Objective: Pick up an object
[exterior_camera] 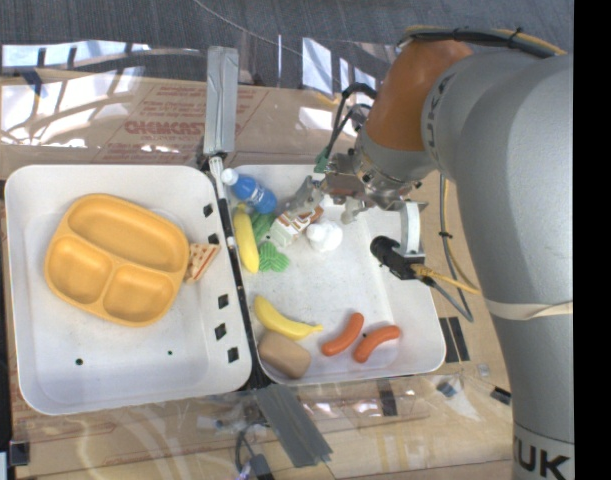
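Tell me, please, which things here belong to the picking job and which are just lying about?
Part of the job:
claw over the right bin
small carton and white lump under it
two bananas
two sausages
blue bottle
green toy
brown block

Lying about:
yellow tray and cracker in the left bin

Tray in left bin; sausages (beside banana) in right bin.
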Robot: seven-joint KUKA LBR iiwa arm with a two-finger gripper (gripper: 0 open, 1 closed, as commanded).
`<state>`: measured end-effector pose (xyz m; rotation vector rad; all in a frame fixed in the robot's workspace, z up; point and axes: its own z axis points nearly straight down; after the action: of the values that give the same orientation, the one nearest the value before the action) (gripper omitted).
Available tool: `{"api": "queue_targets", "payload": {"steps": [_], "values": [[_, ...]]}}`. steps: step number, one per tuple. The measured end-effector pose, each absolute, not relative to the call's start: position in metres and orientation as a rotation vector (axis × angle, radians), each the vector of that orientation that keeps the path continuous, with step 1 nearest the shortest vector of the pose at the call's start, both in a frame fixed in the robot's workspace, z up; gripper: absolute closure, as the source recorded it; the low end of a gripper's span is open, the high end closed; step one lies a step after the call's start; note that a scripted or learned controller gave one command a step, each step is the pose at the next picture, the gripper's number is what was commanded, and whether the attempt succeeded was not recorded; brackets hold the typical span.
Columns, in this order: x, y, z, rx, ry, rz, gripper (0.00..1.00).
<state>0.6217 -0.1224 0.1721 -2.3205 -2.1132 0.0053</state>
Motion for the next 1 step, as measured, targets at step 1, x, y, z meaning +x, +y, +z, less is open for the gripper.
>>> {"api": "queue_targets", "payload": {"steps": [1], "values": [[0.6424,-0.114,0.0952,-2.105,-2.322,0.017,0.0]]}}
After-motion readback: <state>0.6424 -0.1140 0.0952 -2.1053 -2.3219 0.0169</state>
